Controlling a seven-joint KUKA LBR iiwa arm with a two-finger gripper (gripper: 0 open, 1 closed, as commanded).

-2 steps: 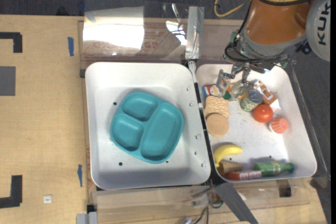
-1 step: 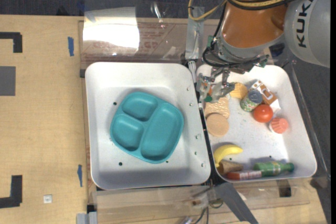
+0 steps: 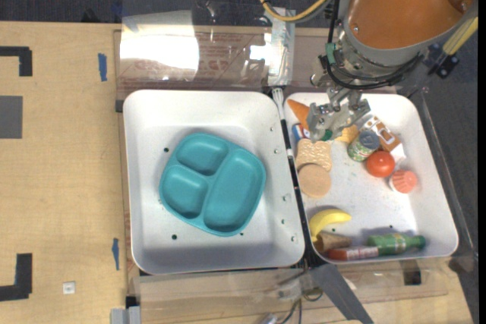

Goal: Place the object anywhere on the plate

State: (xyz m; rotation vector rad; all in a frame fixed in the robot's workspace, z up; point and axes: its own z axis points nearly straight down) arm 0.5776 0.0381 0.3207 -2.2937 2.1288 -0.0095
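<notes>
While lowered over the toy food (image 3: 380,163) in the right bin (image 3: 437,186), right of frame centre, presumably to pick a piece. Cannot tell the gripper (image 3: 338,117) state. Awaiting it centre-left: bare teal plate (image 3: 213,182), left bin (image 3: 144,125).

Teal plate (image 3: 213,182) open from above, right bin (image 3: 437,197) crowded, bottle (image 3: 391,243) seemingly against front wall

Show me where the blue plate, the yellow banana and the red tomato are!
Teal three-compartment plastic plate (image 3: 213,184), camera view, on the ridge between its compartments.
Yellow curved banana (image 3: 329,221), camera view, on the middle of its peel.
Round red tomato (image 3: 380,164), camera view, on its top.
</notes>
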